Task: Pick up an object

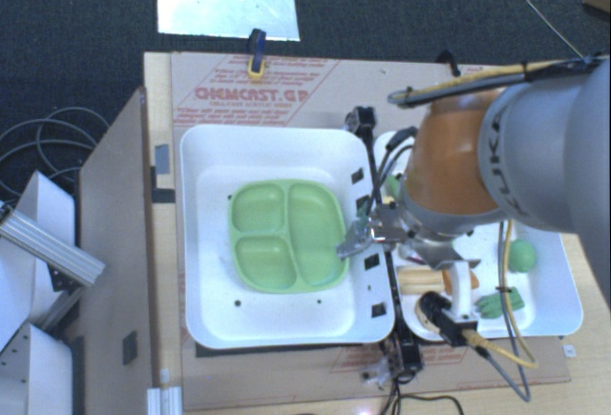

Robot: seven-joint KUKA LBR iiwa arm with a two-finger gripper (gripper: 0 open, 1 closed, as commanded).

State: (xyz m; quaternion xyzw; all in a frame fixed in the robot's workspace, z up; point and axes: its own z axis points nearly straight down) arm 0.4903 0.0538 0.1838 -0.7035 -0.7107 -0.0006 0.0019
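Hovering at the green tray's (286, 237) right edge, my jaws' state I cannot tell. Nothing is lifted yet; the pick remains.

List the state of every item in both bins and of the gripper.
Green divided tray: flat, upright, in the left bin.
Gripper: at the tray's right edge.
Green ball: resting in the right bin.
Green toy: lying in the right bin.

Wooden bench (115, 213), printed cardboard sheet (258, 89) on it, two white bins (205, 213) side by side
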